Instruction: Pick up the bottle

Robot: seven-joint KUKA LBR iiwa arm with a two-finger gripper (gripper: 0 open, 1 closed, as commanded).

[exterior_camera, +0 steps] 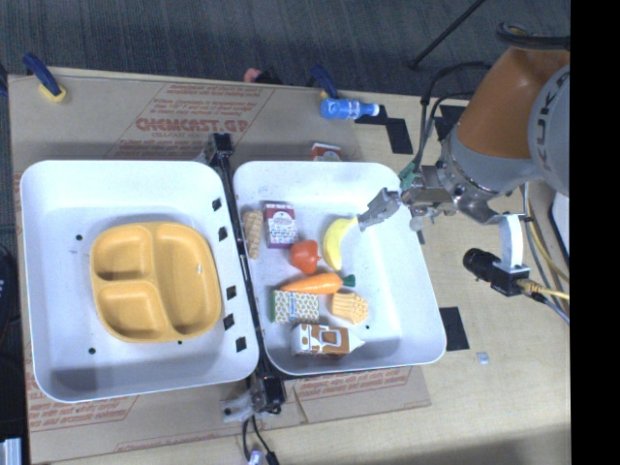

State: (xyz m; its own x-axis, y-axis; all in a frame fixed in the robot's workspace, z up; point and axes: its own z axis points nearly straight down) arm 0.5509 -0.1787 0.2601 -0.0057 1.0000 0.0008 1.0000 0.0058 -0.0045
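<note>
Nearest the camera, in the right bin (418, 329), a small brown-and-white milk carton (324, 339) lies against the front wall; just behind it sit a patterned green packet (295, 305) and a yellow waffle-textured piece (350, 306), side by side. Behind those, a toy carrot (312, 283) lies crosswise, with a red tomato-like piece (304, 255) and a banana (335, 241) just past it. A red-and-white box (280, 224) and a corn cob (253, 233) sit toward the bin's left wall. Left bin (39, 260) holds a yellow sectioned tray (155, 281), roughly centred. Gripper (376, 210) hangs over the right bin's far-right part, near the banana but apart from it; nothing seen between the jaws, and whether they are apart or together cannot be told. Farthest back, the blue bottle (343, 109) lies on its side on the tabletop (484, 395), outside both bins, beyond the right bin's far wall, well apart from the gripper.
</note>
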